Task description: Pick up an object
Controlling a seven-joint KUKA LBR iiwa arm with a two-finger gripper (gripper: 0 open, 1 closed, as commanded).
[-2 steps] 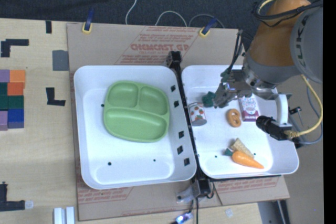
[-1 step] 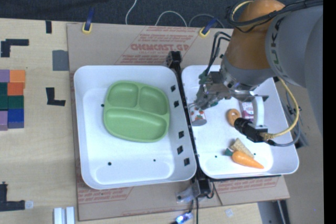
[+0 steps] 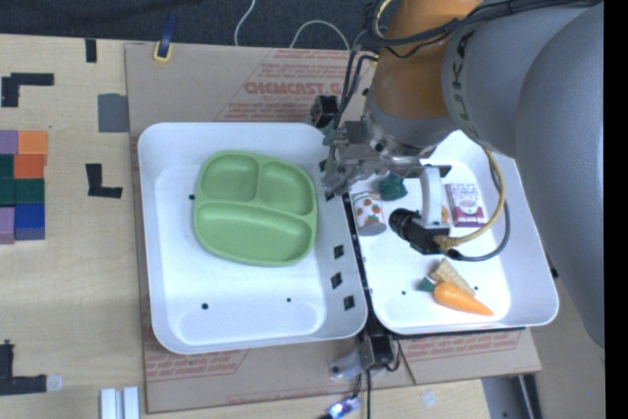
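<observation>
We see the arm coming in from the right of the frame, orange band at upper centre, wrist pointing down at the frame's middle

Gripper sits over the seam between the two bins, at the upper left corner of the right bin. We can't tell its state from this angle, the wrist body covers it. We see nothing held in it

Candidates for the pick, all in the right bin:
- small white cup with a red pattern, just below and right of the gripper, near the bin's left wall
- teal object, small, just above and right of the cup, partly under the wrist; we can't tell its shape
- purple packet, right of centre, lying flat
- orange carrot, lower right of the bin, lying on its side with the tip pointing lower right, and a small tan piece just beside its upper left end

Left bin holds a green divided plate in its upper half, flat, well apart from the gripper

Both bins rest on a cardboard sheet. Coloured blocks are stacked at the left edge of the frame, off the cardboard
</observation>
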